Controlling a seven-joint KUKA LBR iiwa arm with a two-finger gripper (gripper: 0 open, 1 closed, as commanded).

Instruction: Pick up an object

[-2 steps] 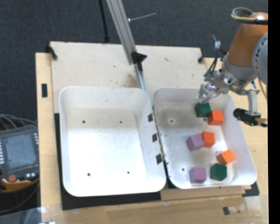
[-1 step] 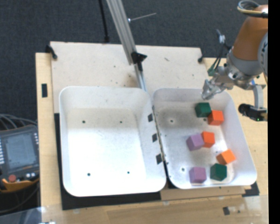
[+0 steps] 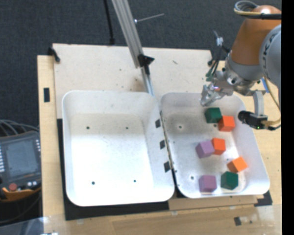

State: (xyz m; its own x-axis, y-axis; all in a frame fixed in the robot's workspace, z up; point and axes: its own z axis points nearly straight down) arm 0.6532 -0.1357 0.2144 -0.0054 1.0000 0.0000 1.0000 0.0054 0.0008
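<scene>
My gripper [image 3: 208, 97] hangs over the back edge of the right bin [image 3: 186, 131], just above and left of a dark green block [image 3: 213, 115]. Nothing shows between its fingers. An orange block [image 3: 227, 123] touches the green one on its right. Further toward the front lie a purple block [image 3: 204, 149] with an orange block [image 3: 219, 145] against it, another orange block [image 3: 237, 164], and at the front a purple block [image 3: 207, 183] beside a second green block [image 3: 229, 180].
The left bin [image 3: 112, 146] sits beside the right one, their rims meeting at mid-bench. A slanted aluminium post [image 3: 130, 31] rises behind the bins. A teach pendant [image 3: 17, 160] rests off the bench at the left.
</scene>
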